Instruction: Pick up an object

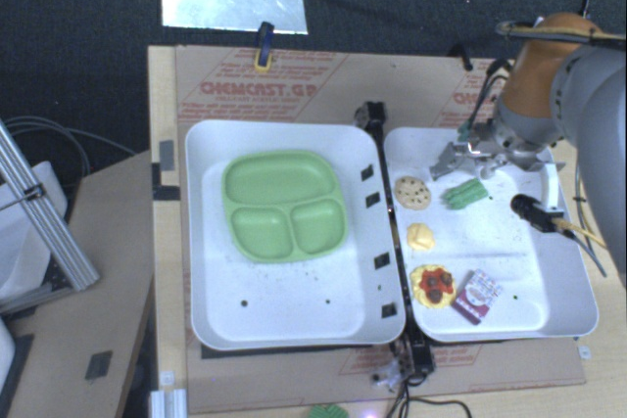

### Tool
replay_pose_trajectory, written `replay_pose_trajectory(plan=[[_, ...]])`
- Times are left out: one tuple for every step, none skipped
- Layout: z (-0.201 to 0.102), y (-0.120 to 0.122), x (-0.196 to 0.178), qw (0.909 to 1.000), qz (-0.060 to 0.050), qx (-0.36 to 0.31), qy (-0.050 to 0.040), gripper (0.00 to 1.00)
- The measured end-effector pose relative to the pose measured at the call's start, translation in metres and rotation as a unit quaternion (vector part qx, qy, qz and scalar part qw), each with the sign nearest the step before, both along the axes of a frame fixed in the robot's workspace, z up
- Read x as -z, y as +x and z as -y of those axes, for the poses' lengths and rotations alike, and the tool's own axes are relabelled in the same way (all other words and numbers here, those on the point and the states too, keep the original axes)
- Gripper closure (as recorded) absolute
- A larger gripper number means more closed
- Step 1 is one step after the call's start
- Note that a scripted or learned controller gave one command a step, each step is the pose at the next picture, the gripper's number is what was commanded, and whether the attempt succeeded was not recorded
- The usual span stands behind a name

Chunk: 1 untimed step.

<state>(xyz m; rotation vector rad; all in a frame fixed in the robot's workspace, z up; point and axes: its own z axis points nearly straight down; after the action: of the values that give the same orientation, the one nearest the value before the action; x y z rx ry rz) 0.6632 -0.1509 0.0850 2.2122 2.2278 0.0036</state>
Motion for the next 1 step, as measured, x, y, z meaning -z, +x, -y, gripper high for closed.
replay_pose_trajectory(plan=[[0.0474,-0.0399,0.0003,1.0000,-0.001,0.005,-0.0005,0.00]])
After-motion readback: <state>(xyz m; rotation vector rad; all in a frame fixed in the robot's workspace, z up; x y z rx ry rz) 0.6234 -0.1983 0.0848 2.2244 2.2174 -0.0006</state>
